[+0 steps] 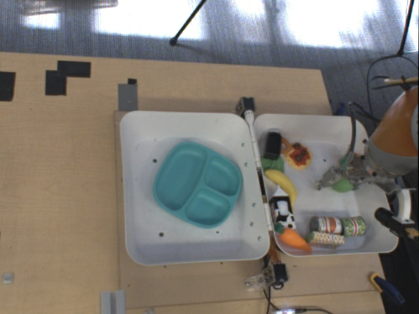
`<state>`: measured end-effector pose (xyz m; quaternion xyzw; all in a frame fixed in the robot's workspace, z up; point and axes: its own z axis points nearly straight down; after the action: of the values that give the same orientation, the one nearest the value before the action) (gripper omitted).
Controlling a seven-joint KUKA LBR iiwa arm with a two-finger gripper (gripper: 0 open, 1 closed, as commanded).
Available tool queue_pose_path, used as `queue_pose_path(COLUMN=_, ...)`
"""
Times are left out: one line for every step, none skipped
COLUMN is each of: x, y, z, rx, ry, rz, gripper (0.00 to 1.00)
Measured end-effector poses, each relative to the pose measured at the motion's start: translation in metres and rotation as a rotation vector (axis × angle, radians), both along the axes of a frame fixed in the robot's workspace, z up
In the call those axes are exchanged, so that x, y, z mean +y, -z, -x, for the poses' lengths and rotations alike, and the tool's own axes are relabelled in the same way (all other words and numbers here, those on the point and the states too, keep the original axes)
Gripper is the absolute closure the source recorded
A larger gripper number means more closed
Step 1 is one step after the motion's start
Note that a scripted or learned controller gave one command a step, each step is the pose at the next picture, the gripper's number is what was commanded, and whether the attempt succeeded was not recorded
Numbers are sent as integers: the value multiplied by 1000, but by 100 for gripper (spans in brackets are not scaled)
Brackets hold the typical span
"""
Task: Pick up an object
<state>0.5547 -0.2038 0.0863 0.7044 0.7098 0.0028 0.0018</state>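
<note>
Camera view: gripper (342,178) low in right bin (327,126), fingers spread around green ball (342,186). Cans (337,226) just below; banana (281,184) further left.

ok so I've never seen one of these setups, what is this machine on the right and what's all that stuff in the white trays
It is one picture, taken by a fixed camera above a wooden bench, looking down at a slant. On the right is a robot arm, grey with an orange band. Its gripper, a two-finger claw, reaches into the right bin, just above a small green object. I cannot tell whether it grips anything. The left bin holds a teal divided plate. The right bin holds toy items: a banana, a carrot, a can, a small pizza slice and a black-and-white carton.
</note>
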Motion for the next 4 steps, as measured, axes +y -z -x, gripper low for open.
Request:
queue_pose_path(x=0, y=1, z=-56, rx=1, ry=-1, rz=0, gripper=0)
queue_pose_path(x=-1, y=-1, z=57, rx=3, ry=2, rz=-2, gripper=0)
queue_pose_path(x=-1, y=-1, z=63, rx=-5, ry=2, rz=2, gripper=0)
queue_pose_path(x=0, y=-1, z=64, rx=-5, ry=4, rz=2, gripper=0)
